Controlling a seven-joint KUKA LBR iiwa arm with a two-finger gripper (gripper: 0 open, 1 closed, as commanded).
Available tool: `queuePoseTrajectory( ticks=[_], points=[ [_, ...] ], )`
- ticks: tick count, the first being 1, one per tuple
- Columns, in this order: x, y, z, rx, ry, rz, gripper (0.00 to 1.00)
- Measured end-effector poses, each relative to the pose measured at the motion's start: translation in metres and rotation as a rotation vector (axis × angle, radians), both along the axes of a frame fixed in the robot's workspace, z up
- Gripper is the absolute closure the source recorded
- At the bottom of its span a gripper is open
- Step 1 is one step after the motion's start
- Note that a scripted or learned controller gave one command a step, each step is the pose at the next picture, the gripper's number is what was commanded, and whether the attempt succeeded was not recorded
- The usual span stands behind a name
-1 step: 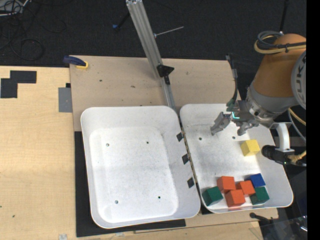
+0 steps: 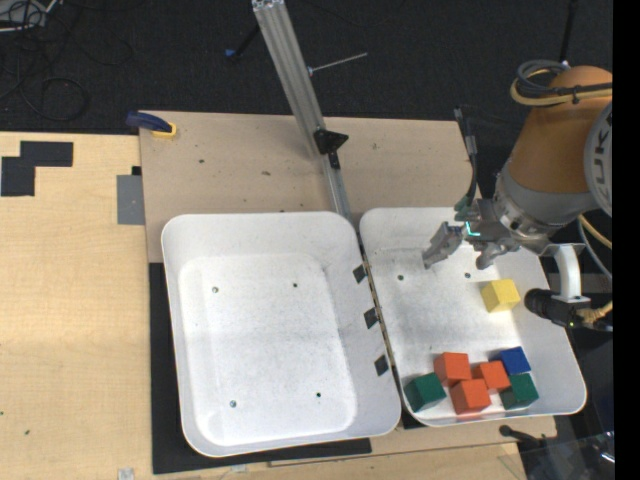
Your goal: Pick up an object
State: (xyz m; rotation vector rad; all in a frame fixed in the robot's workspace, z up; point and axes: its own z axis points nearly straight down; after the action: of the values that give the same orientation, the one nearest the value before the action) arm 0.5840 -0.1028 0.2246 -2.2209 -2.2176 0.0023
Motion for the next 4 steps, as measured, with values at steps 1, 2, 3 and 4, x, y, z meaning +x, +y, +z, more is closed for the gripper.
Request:
queuePoseTrajectory(
  ticks=[1, 2, 3, 4],
  points=[
    [-0.004, -0.007, -0.061, 0.000, 0.007, 0.001, 0.00],
    [-0.016, -0.005, -0.119, 0.001, 0.007, 0.001, 0.00],
    [-0.015, -0.005, -0.132, -0.001, -0.001, -0.002, 0.00],
    [-0.016, -0.007, -0.122, 0.002, 0.000, -0.011, 1.00]
  ],
)
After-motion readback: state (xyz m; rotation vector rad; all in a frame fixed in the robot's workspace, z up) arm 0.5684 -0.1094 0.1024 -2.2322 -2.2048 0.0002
